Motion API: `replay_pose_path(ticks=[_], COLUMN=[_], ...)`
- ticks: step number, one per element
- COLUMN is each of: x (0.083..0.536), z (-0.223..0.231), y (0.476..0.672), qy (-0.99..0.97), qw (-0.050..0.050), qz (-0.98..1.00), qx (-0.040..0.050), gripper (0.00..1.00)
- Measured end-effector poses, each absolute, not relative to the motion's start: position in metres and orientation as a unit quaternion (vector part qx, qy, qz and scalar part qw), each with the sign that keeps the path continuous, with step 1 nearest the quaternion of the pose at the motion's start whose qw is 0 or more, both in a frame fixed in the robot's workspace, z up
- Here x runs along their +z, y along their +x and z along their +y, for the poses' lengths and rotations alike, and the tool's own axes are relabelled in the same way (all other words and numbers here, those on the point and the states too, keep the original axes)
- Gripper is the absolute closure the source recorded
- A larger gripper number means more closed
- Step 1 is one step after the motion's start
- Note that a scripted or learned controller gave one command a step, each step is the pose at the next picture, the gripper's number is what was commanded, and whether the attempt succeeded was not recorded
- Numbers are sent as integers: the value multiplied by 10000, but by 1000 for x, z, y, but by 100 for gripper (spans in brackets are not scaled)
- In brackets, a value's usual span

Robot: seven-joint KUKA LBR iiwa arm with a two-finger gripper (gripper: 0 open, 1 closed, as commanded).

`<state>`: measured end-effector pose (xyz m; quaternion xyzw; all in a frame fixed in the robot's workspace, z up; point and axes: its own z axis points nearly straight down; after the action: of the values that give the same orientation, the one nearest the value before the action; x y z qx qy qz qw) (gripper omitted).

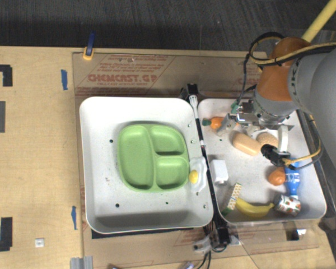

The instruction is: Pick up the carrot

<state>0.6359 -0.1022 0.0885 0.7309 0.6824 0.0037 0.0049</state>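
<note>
Clearly the carrot [215, 123] lies at the right bin's [319, 203] upper left, beside the gripper [242, 116] (whether it grips anything, I cannot tell); closing off-centre could knock it away.

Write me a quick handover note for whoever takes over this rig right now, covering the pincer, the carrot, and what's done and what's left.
Pincer: low over the upper part of the right white bin, by the tan bread-like block; whether it is open or shut cannot be told.
Small orange carrot with a green top: lying in the right bin near its upper left corner, just left of the pincer, apart from it, not held.
Also in that bin: yellow banana, orange round fruit, white box.
Left white bin holds the green divided plate.
Done: arm is near the carrot.
Left: grasp and lift it.
</note>
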Motion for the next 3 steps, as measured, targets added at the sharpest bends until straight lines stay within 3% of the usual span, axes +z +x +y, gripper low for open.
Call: replay_pose_path(ticks=[1,2,3], x=[89,102,187], z=[-129,-131,-76], y=[599,602,609], qy=[6050,6061,7383], qw=[28,96,25], qz=[7962,7954,6745], qx=[9,22,25], gripper=[0,100,100])
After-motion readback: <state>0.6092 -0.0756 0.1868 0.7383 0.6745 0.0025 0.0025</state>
